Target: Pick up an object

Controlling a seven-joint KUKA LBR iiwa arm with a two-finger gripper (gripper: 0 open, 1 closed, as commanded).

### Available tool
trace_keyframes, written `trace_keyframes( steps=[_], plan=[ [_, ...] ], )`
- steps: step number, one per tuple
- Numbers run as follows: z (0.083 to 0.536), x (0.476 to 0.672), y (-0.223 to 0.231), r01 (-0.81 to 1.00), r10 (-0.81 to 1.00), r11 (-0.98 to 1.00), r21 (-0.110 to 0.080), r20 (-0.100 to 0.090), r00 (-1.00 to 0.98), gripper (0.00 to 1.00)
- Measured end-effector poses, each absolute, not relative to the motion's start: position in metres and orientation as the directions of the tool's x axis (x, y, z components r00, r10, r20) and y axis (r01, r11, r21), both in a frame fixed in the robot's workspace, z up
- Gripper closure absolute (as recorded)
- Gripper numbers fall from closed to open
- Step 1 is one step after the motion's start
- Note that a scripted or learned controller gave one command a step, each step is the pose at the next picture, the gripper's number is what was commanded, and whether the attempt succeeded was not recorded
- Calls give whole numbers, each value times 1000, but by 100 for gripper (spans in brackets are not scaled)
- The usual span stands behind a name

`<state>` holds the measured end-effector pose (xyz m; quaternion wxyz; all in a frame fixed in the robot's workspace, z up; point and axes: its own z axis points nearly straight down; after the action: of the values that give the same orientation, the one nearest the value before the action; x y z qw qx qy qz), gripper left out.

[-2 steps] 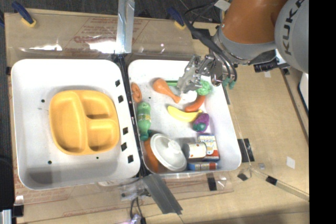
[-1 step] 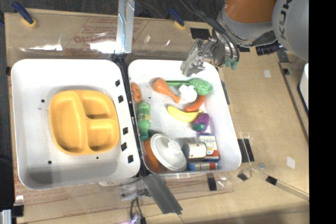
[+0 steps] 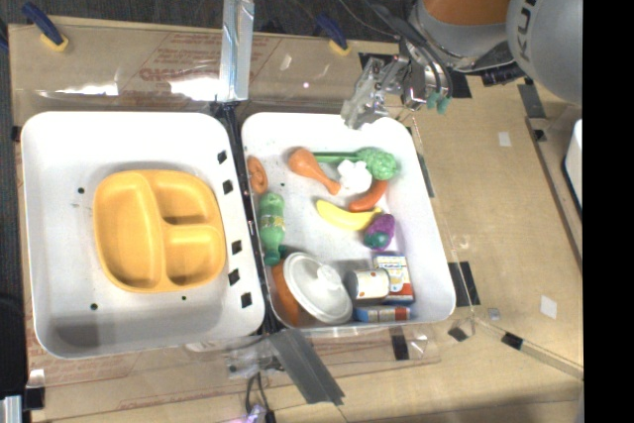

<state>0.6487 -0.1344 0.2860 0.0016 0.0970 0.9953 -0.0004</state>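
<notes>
My gripper hangs over the far rim of the right bin, its fingers open with nothing between them. Below it the bin holds toy food: a chicken drumstick, a broccoli, a white piece, a banana, a purple eggplant, a green bottle-shaped toy and a small orange piece. At the near end sit a pot with a silver lid, a small can and a little carton.
The left bin holds a yellow divided plate. A silver strip stands upright behind the gap between the bins. Cables trail behind the wrist at the top right. Bare bench lies right of the right bin.
</notes>
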Motion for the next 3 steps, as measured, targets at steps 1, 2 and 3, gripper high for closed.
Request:
trace_keyframes(
  steps=[1, 2, 3],
  plan=[
    [298, 650, -133, 188, 188, 982, -1, -8, -982, 100],
    [274, 652, -119, -23, -23, 1000, 0, -1, -1000, 100],
    [286, 653, -118, -27, -27, 1000, -1, -5, -1000, 100]
  ],
)
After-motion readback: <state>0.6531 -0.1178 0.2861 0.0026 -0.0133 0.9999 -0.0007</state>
